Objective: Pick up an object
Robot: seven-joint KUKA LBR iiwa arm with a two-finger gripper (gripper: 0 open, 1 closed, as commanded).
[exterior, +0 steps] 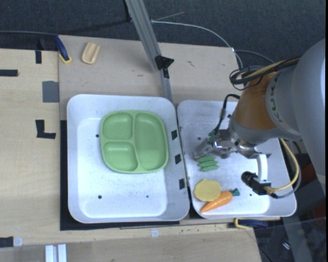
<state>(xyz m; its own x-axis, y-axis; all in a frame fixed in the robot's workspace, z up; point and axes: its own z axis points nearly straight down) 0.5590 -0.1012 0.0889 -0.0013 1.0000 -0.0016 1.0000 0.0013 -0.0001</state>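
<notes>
My gripper (pixel 206 149) hangs low over the middle of the right bin (pixel 273 205), reaching in from the right. Just beneath its fingers lies a green bean-pod toy (pixel 208 164). Whether the pod is between the fingers is hidden from this angle. Closer to the front of the same bin are a round yellow slice (pixel 208 189) and an orange carrot (pixel 218 200) with a green stub. A green divided plate (pixel 134 141) rests in the left bin (pixel 82 195).
A slanted metal pole (pixel 147 31) rises behind the bins. A beige block (pixel 90 53) and a blue-yellow item (pixel 62 49) lie on the bench at the far left. Cables (pixel 251 72) loop near the arm's wrist.
</notes>
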